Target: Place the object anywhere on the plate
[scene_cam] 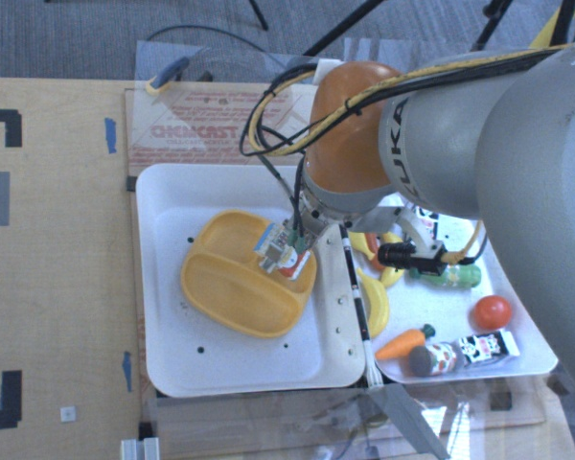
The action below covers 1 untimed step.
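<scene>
scanning from the left: left bin holds the yellow plate, a two-section dish lying flat near the bin's middle. over the plate's right rim sits the gripper, reaching in under the orange wrist band. a small object with red, white and bluish colours shows right at the fingertips, looks pinched between them, though it's small and partly blurred so the grip is a judgement. object appears touching or just above the plate's right edge, can't tell which.

further right, past the divider, right bin holds the leftovers: banana just beside the divider, green bottle, tomato, carrot, a small can and a black-and-white carton near the front wall.

progress: judging by this, carry looks done, object is over the plate area. left to do: let go so it rests on the plate, then lift the arm clear. risk is the spot is close to the rim, so it could tip off toward the bin floor.
</scene>
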Tool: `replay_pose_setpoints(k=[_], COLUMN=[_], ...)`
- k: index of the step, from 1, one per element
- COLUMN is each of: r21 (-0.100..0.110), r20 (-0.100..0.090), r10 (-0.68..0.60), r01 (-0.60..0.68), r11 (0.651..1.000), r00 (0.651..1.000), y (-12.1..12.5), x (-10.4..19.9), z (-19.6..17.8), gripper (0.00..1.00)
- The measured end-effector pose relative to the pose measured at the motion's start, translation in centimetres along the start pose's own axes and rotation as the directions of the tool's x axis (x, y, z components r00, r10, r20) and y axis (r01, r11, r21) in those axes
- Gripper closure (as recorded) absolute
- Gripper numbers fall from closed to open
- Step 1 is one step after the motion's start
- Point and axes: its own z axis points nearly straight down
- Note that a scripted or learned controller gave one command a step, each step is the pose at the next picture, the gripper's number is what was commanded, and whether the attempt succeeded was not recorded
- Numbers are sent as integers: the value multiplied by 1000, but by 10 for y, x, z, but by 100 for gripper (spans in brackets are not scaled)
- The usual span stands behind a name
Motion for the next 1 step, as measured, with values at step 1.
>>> replay_pose_setpoints(k=[1], r21=[-1], r20=[0], r10=[0], r01=[0], r11=[1000], r00=[1000], y=[0], x=[0], z=[0], gripper=[0])
